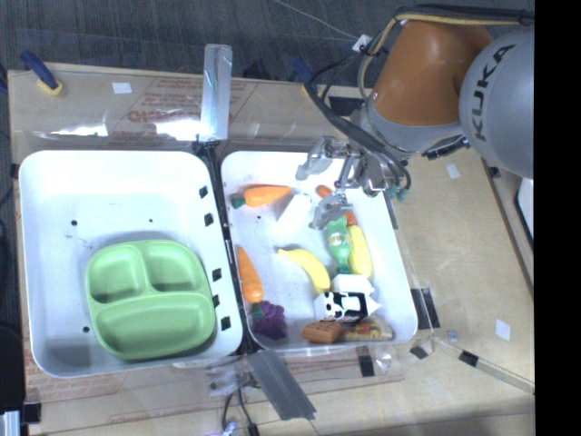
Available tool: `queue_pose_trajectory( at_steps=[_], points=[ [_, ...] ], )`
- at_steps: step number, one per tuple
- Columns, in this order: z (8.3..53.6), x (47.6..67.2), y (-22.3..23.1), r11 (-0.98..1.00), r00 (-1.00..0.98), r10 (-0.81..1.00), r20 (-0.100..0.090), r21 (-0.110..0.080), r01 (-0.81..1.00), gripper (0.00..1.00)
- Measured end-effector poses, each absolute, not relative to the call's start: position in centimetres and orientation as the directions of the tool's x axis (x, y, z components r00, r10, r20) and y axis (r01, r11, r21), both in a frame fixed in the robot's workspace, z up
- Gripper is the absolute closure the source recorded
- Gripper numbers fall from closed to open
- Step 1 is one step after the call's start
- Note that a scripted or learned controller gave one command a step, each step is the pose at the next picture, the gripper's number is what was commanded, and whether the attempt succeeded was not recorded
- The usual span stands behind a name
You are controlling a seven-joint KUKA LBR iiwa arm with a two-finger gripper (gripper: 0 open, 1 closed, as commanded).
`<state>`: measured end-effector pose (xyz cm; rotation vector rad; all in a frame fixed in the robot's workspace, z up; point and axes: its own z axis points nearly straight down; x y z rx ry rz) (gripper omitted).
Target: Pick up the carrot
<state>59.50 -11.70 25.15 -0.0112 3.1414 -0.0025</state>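
Camera view shows the tool (pixel 338 187) hovering at the right bin's (pixel 403 275) far end, its grip state impossible to tell, nothing visibly held, so the approach must shift left onto the carrot (pixel 267 194).

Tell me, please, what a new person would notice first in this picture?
Probably the big grey and orange robot arm, which reaches in from the right with its hand over the right white bin. That bin holds bright toy food, including an orange carrot near its top-left corner. A green divided plate lies in the left white bin.
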Motion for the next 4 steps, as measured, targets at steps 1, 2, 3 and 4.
queue_pose_trajectory(
  at_steps=[1,2,3,4],
  points=[
    [10.2,63.0,-11.1,0.993,-0.993,-0.117,0.009,0.003,-0.117,0.0],
    [9.1,58.7,-9.5,1.0,-1.0,-0.03,0.002,0.001,-0.03,0.0],
    [9.1,53.0,-10.0,0.972,-0.972,0.237,0.004,0.0,0.237,0.0],
    [10.1,53.1,-9.9,0.973,-0.973,0.229,0.002,0.0,0.229,1.0]
  ],
)
